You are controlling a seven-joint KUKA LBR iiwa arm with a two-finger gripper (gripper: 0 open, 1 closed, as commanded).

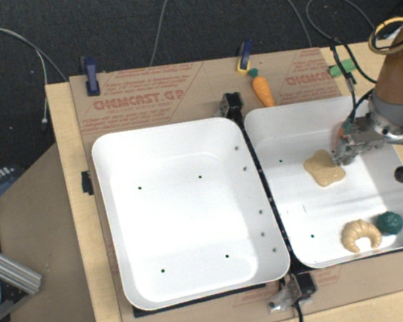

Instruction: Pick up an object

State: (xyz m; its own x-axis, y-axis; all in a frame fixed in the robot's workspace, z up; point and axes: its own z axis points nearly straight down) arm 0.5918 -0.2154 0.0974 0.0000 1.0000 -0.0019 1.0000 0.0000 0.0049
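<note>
Gripper (341, 150) was lowered into the right bin (309, 253), at the edge of a tan slab (324, 170); jaw state could not be told. Slab, croissant (361, 235) and green ball (389, 223) lay on the bin floor; nothing appeared lifted yet.

The wide white left bin (187, 212) lies open to any approach; in the white right bin (302, 216), a tan flat biscuit-like piece (324, 170), a beige croissant (361, 235) and a dark-green ball (389, 223) crowd its right half.
</note>
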